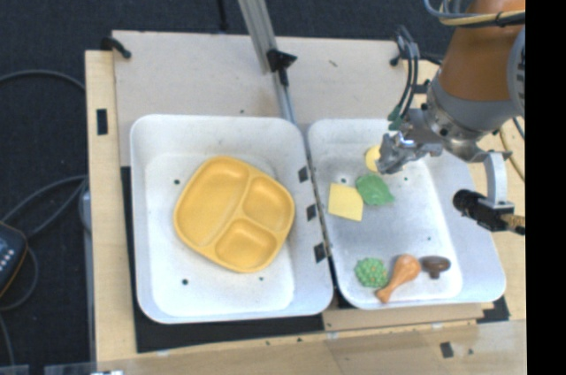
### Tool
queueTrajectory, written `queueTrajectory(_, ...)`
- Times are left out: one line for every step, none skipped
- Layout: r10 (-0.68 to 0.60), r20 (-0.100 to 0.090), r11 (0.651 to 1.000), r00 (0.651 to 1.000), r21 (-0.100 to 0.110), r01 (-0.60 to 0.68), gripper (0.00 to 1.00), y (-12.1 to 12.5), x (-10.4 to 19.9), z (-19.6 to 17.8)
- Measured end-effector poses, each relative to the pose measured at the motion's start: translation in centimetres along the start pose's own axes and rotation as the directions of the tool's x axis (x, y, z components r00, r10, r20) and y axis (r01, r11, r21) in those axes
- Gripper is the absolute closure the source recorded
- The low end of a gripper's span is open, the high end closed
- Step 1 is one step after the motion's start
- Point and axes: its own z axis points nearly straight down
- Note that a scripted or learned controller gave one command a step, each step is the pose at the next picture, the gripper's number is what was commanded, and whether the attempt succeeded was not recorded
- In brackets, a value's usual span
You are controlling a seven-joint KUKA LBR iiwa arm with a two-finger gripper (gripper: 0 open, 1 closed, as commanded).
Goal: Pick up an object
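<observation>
The right bin (460, 276) holds several toy foods. A yellow cheese wedge (346, 202) lies near its left wall, with a green leafy piece (375, 190) just right of it. A small yellow round piece (374, 158) sits at the back, partly hidden by my gripper (389, 159), which hangs directly over it. At the front lie a green broccoli (370, 271), a tan chicken drumstick (399, 274) and a brown mushroom (434, 264). I see nothing lifted off the bin floor.
The left bin (150, 276) carries a yellow divided tray (233, 212). A slanted metal pole (252, 2) rises from the back of the bench between the bins. The arm's grey and orange body (478, 55) looms over the right bin's back right corner.
</observation>
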Motion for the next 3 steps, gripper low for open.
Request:
queueTrajectory(0.001,0.000,1.000,1.000,0.001,-0.001,1.00,-0.8,5.4,0.6)
queueTrajectory(0.001,0.000,1.000,1.000,0.003,-0.001,1.00,-0.6,10.8,2.2)
queueTrajectory(0.001,0.001,1.000,1.000,0.001,-0.001,1.00,0.4,15.4,3.0)
